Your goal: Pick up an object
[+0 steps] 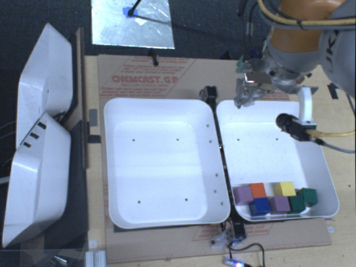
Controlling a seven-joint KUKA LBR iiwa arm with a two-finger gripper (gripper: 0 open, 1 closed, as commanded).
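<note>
Whether the gripper (243, 96) is parted or closed cannot be told as it hangs at the right bin's (318, 168) twelve-o'clock rim under the grey, orange-banded arm (303, 21), well apart from the coloured blocks (275, 198) clustered at that bin's six-o'clock edge, the left bin (161, 113) alongside.

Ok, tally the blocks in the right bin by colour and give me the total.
Purple blocks: 2
Orange block: 1
Yellow block: 1
Blue block: 1
Green blocks: 2
Total: 7, all clustered at the near edge of the right bin.
</note>
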